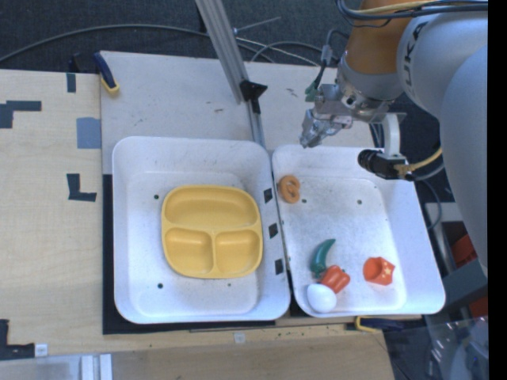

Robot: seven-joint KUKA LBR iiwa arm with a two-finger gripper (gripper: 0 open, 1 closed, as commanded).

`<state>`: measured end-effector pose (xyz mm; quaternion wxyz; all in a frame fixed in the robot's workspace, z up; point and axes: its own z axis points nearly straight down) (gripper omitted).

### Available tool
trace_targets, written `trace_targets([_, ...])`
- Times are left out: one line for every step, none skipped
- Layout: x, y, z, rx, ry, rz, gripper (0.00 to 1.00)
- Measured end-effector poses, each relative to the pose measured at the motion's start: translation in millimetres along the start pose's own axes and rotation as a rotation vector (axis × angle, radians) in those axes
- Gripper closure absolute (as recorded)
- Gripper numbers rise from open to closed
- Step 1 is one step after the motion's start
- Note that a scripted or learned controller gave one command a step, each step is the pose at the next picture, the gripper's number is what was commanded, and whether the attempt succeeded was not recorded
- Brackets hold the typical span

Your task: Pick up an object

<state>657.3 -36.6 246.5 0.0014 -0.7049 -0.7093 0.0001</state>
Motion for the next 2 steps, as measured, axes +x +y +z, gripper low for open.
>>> trace_targets([55, -24, -2, 0.001, 0.000, 0.000, 1.00])
trace_targets([111, -42, 16, 0.003, -0.001, 0.000, 1.00])
